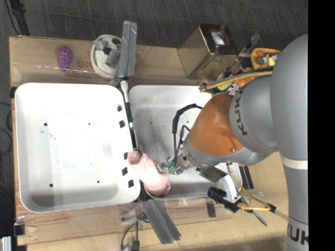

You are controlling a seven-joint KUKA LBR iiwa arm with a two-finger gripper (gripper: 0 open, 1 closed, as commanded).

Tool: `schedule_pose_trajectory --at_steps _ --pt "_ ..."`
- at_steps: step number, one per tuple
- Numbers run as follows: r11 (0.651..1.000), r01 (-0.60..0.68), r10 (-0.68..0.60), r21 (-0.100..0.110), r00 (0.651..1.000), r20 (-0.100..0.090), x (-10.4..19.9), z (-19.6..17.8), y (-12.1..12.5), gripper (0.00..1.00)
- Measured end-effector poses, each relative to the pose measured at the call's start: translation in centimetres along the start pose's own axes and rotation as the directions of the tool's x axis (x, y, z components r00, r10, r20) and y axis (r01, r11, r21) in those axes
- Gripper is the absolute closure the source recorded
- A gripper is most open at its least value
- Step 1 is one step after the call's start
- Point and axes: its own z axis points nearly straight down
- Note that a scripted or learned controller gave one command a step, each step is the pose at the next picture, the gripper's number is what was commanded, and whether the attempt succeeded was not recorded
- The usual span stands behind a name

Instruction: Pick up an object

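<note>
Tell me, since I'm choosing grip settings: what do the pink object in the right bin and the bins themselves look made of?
The pink object looks soft, perhaps foam or rubber: matte, rounded, lumpy outline, no glare. That is a guess from looks alone. The left bin and right bin look like hard white plastic: smooth walls, rounded corners and a faint sheen.

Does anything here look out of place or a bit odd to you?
Yes: a soft pink object sits jammed in the right bin's near-left corner against the divider. A purple object also lies outside both bins on the bench.
</note>
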Motion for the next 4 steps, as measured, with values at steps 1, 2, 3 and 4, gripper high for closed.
schedule_pose_trajectory --at_steps 1,2,3,4 --pt "0.995 -0.102 0.102 -0.003 0.995 0.003 0.2 -0.01 0.11 0.0" --pt "0.99 -0.143 0.143 -0.005 0.99 0.005 0.14 -0.01 0.1 0.0" --pt "0.99 -0.143 0.144 -0.005 0.99 0.005 0.14 0.0 0.11 0.0" --pt "0.99 -0.143 0.143 -0.005 0.99 0.005 0.14 0.0 0.11 0.0"
